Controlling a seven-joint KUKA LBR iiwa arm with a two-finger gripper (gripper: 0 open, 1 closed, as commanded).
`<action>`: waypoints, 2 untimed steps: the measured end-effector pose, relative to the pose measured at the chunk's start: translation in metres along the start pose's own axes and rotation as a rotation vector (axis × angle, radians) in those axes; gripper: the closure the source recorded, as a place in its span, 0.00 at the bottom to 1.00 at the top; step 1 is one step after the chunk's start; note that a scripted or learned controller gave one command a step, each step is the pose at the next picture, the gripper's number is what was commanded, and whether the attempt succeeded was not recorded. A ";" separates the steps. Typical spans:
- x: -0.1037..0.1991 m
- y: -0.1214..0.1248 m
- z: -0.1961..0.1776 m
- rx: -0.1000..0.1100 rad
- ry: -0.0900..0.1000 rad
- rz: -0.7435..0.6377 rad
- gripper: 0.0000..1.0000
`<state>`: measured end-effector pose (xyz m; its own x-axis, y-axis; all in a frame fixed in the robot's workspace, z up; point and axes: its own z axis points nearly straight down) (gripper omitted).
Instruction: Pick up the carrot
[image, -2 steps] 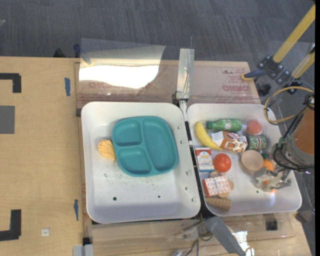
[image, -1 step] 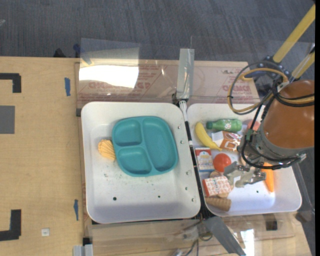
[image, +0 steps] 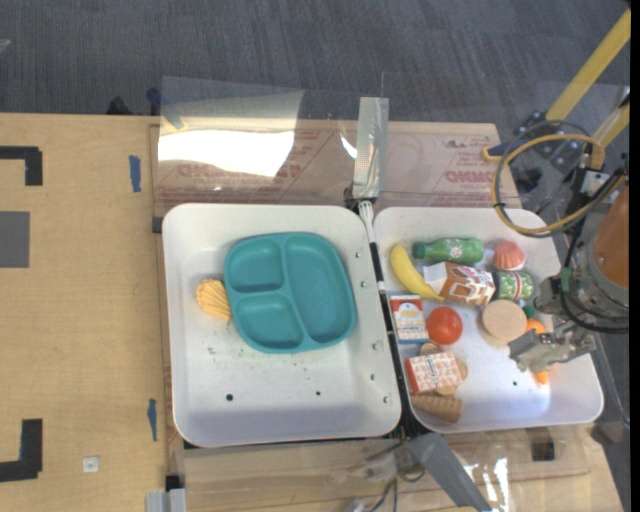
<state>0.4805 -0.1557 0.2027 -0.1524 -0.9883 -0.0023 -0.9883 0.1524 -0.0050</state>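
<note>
The carrot (image: 542, 377) is a small orange piece on the right side of the right bin (image: 575, 405). Orange shows just above and just below the gripper body. My gripper (image: 546, 351) hangs directly over it, reaching in from the right, and its grey body hides the carrot's middle. Whether the carrot is gripped cannot be made out from this angle.
Left of the gripper, the right bin holds a tan disc (image: 503, 322), a tomato (image: 445, 325), a banana (image: 410, 270), a green bottle (image: 450, 250), a can (image: 515, 285) and small cartons (image: 435, 372). The left bin has a teal divided plate (image: 290, 290) and a yellow shell-shaped piece (image: 212, 297).
</note>
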 end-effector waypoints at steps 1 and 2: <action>-0.003 -0.002 -0.100 0.006 0.002 -0.040 1.00; -0.053 0.001 -0.083 -0.005 -0.002 -0.396 1.00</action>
<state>0.4874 -0.1035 0.2860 0.2408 -0.9706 -0.0033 -0.9706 -0.2408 -0.0015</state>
